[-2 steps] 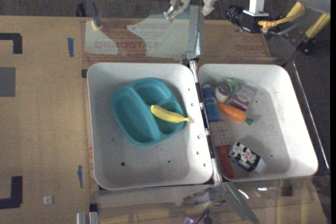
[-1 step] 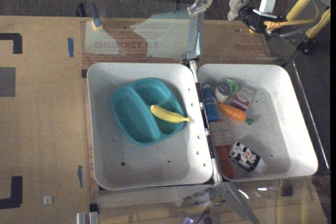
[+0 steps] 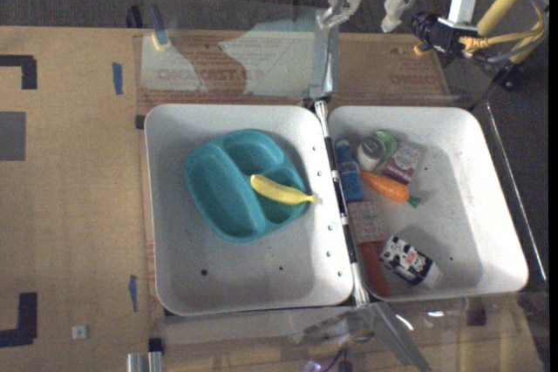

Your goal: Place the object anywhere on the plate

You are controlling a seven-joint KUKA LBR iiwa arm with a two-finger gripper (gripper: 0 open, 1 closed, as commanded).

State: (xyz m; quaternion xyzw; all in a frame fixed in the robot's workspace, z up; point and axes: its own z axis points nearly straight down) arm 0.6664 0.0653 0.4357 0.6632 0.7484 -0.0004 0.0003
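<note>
A teal divided plate (image 3: 228, 187) lies in the left bin (image 3: 174, 274). A yellow banana (image 3: 281, 192) rests on the plate's right side, its tip reaching the plate's rim. My gripper (image 3: 369, 3) hangs high at the top of the camera view, above the back edge of the bins, far from the plate. Its two pale fingers (image 3: 342, 0) stand apart with nothing between them.
The right bin (image 3: 488, 222) holds several items along its left side: a blue bottle (image 3: 349, 172), an orange carrot (image 3: 388, 186), a round green-and-white container (image 3: 375, 150), a purple packet (image 3: 403, 161), a black-and-white carton (image 3: 408, 260) and a red item (image 3: 373, 267). Yellow cables (image 3: 501, 22) hang at top right.
</note>
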